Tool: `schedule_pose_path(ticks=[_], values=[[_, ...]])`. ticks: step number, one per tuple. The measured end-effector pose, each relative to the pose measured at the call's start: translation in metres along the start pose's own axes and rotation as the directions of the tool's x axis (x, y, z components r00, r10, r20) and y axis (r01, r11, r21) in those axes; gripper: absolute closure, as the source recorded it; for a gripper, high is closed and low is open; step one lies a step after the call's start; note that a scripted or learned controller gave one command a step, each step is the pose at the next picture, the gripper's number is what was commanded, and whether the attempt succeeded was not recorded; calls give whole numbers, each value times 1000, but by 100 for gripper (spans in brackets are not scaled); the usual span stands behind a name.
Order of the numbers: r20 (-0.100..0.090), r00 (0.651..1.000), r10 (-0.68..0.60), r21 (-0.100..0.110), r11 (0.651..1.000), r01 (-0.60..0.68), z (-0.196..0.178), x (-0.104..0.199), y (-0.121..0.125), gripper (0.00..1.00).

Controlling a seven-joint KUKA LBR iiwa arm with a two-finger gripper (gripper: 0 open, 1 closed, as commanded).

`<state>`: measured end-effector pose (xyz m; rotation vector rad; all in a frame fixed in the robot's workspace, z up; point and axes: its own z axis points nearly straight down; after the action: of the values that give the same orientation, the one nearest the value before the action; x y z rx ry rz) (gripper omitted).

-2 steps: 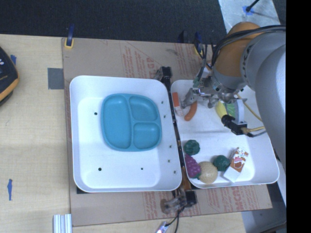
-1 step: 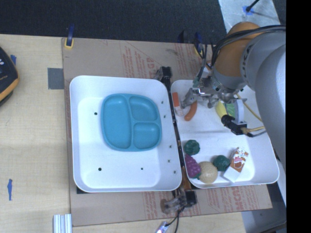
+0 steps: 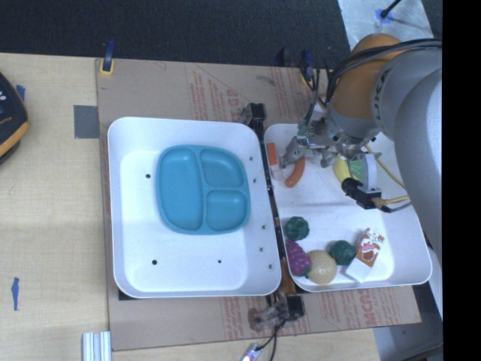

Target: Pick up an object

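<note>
Grey robot gripper, finger state impossible to tell, poised just above a small orange sausage-shaped toy near the right bin's far left corner, probably light, smooth, slightly slippery, best pinched across its narrow middle.

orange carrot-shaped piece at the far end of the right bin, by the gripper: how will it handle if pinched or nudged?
The orange piece looks long, thin and rounded, so it would probably roll or pivot if nudged. It appears small and smooth like a plastic toy, likely light, stiff and a bit slippery. It lies near the right bin's dividing wall, which may crowd the gripper.
</note>
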<state>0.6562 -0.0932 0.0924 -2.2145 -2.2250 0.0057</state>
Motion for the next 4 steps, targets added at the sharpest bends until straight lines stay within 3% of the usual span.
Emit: schedule_pose_path(ticks=[1, 2, 3, 4], values=[[0, 1000, 2, -2, 1000, -2, 0, -11, 0, 0], [-1, 1000, 0, -4, 1000, 0, -21, -1, 0, 0], [0, 1000, -2, 0, 1000, 2, 1, -1, 0, 0], [0, 1000, 2, -2, 1000, -2, 0, -10, 0, 0]])
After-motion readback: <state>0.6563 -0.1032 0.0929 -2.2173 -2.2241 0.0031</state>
